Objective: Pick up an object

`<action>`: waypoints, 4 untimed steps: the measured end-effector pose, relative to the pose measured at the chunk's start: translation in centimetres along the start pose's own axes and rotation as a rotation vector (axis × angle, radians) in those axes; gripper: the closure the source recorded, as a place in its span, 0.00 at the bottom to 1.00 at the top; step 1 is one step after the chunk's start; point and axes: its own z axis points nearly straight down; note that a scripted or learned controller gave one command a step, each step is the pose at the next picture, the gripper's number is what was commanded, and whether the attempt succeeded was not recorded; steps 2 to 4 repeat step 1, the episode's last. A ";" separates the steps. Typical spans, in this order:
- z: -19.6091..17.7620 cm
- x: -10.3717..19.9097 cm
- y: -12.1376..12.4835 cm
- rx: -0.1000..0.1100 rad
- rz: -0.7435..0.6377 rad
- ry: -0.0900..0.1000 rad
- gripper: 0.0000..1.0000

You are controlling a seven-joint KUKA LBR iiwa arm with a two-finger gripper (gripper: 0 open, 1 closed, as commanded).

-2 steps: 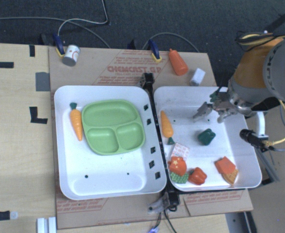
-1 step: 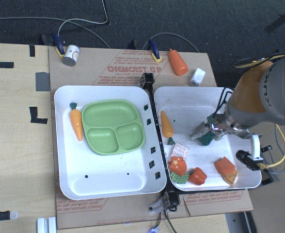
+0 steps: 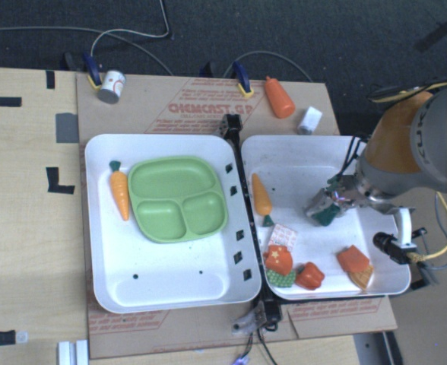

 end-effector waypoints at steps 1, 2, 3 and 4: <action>-7.0 5.9 3.7 0.005 -0.002 0.004 1.00; -7.0 5.9 3.7 0.005 -0.002 0.004 1.00; -7.0 5.9 3.7 0.005 -0.002 0.004 1.00; -7.0 5.9 3.7 0.005 -0.002 0.004 1.00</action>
